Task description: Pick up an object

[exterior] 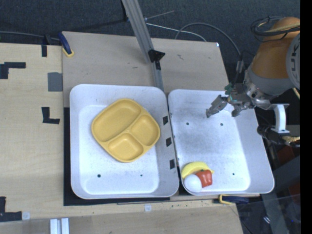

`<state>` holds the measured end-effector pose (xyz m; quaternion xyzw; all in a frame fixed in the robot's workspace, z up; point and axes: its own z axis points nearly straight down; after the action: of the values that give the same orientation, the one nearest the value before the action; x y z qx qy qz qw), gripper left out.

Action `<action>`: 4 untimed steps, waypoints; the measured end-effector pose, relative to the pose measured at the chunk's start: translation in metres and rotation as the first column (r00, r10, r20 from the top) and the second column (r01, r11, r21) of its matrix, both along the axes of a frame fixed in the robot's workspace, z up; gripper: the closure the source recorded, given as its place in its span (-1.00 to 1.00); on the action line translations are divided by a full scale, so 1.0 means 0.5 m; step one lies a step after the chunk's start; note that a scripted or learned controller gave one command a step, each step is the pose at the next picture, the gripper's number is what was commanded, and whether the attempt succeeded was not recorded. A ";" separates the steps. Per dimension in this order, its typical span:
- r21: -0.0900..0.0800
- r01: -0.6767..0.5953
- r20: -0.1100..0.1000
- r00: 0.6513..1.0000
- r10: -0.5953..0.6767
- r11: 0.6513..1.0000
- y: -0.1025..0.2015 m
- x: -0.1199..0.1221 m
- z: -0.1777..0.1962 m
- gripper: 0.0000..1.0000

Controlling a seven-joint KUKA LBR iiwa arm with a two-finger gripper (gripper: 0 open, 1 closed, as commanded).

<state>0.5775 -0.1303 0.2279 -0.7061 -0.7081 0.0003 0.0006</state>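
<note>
Toys (197,175) sit in the near left corner of the right bin (243,145).
They look yellow, white and red. The gripper (223,109) hangs over the far side, well apart from them, fingers spread, pinching nothing. A yellow tray (126,129) lies in the left bin (85,169).

The yellow divided tray (126,129) at nine o'clock looks like smooth moulded plastic with a dull sheen. Both white bins (83,145) read as matt plastic — the right one (243,155) scuffed grey. The bench (29,145) looks like pale wood. At twelve o'clock, a brushed-metal rail (139,21) — over rough dark carpet (219,9).
</note>
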 end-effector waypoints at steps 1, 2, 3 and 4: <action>0.000 0.000 0.000 1.000 0.000 1.000 0.000 0.000 0.000 -1.00; -0.001 0.001 -0.004 1.000 -0.001 1.000 0.007 0.005 -0.089 -1.00; 0.000 0.001 -0.008 1.000 -0.001 1.000 0.014 -0.004 -0.217 -1.00; -0.002 0.001 0.000 1.000 -0.001 1.000 0.015 -0.004 -0.280 -1.00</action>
<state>0.5755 -0.1229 0.0878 -0.7066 -0.7077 0.0010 -0.0002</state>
